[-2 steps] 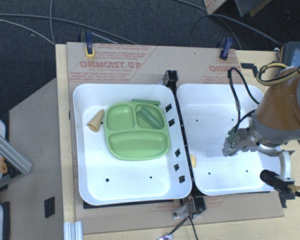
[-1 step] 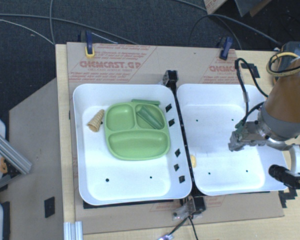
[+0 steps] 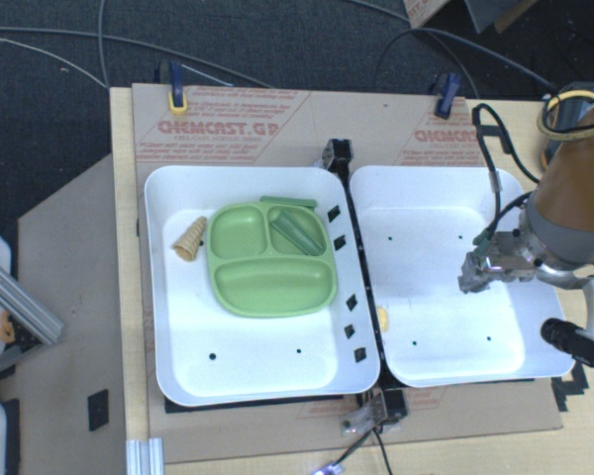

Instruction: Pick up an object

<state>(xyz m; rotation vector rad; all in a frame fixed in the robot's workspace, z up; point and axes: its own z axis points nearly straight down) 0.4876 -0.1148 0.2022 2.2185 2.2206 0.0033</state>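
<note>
over the right bin [image 3: 416, 359] i am hanging my pincer [image 3: 473, 277]; whether it is open i cannot tell. leftward, a green plate [image 3: 267, 285] and cone [image 3: 189, 238] are lying in the left bin [image 3: 247, 369].

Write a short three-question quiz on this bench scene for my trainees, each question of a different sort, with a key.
1. True or false: the green divided plate lies in the left bin.
2. Which lies just left of the plate? A) a blue cup B) a tan cone C) a red block
3. Fill in: the hand is over the ____ bin.

Key: 1 true; 2 B; 3 right.
</note>
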